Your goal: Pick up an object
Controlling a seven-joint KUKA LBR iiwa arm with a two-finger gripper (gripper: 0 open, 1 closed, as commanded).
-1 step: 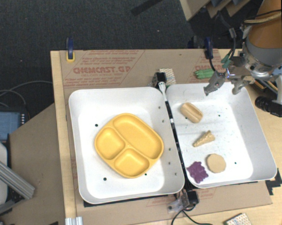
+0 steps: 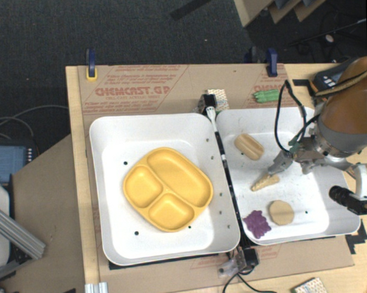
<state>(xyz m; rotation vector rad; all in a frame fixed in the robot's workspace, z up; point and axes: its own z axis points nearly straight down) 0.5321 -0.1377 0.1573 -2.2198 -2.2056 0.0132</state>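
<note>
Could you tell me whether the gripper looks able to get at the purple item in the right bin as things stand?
Probably yes. The gripper hangs over the right bin, and the purple item lies uncovered near the bin's front left corner. The round tan piece sits close beside it and could crowd the approach.

From my seat the light looks even and bright, falling from overhead. The white bins (image 2: pixel 106 195) run close to blown out, with soft glare along their rims. Shadows are short and faint under the yellow tray (image 2: pixel 167 189). The dark floor (image 2: pixel 33 46) stays dim. The arm (image 2: pixel 346 114) at right looks slightly soft.
</note>
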